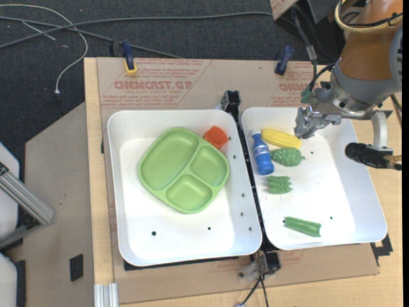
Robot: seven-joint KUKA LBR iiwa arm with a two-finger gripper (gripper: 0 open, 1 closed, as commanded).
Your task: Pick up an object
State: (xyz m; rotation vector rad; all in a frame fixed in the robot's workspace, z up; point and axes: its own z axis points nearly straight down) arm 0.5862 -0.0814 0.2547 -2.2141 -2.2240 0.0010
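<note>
A brown board with red print covers the middle of the frame, held at its top edge by a yellow-and-blue clamp at upper left and a blue clamp at upper right. On it sit two shallow white bins side by side: the left bin fills the centre-left, the right bin the centre-right, their inner rims just beside each other. The grey arm with its orange band comes in at the upper right corner and reaches down over the top of the right bin. In the left bin lies a green divided plate with three compartments, turned at an angle, and an orange toy lies against its upper right edge. The gripper hangs over the upper part of the right bin, just beside the right end of a yellow corn cob; whether its tips are apart or together I cannot tell. Below the corn is a green broccoli-like piece, touching it or nearly so. A blue bottle lies to the left of both, near the bin's left wall. A smaller green leafy piece lies lower, and a green pepper lies apart near the bottom of the bin.
</note>
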